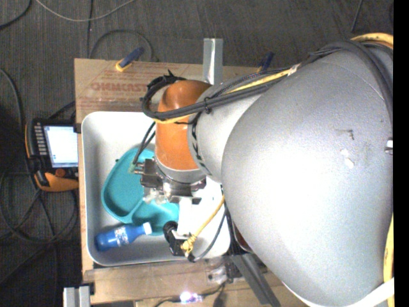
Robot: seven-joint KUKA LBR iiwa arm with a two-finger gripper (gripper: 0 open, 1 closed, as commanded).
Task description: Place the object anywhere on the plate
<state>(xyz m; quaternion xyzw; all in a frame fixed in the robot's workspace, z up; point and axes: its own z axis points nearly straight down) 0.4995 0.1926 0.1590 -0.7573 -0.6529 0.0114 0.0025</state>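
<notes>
Jaw state cannot be told: the gripper (167, 196) hangs below the orange band (176, 130) of the wrist, and its lower end is hidden by the wrist body and the cabling around it. Starting at the left, a handheld control pendant with a lit screen and orange casing (54, 152) lies on the dark carpet just outside the bench's left edge. Next to it is the shallow white plastic bin (96, 133), seated on a brown board (108, 85) that carries a small blue-and-yellow clamp (129, 57) near its far-left corner. Inside the bin, a teal plastic plate (121, 190) lies flat near the middle, its right portion covered by the wrist. A blue plastic bottle with a white cap end (123, 235) lies on its side along the bin's near wall, towards the near-left corner; it is on the bin floor just beside the plate's near rim, and whether it touches the rim cannot be determined. The gripper stands over the plate's right side, just above and to the right of the bottle's cap. A yellow cable (203, 226) hangs down beside the gripper. The large grey arm housing (307, 171) covers the bench's right side.
</notes>
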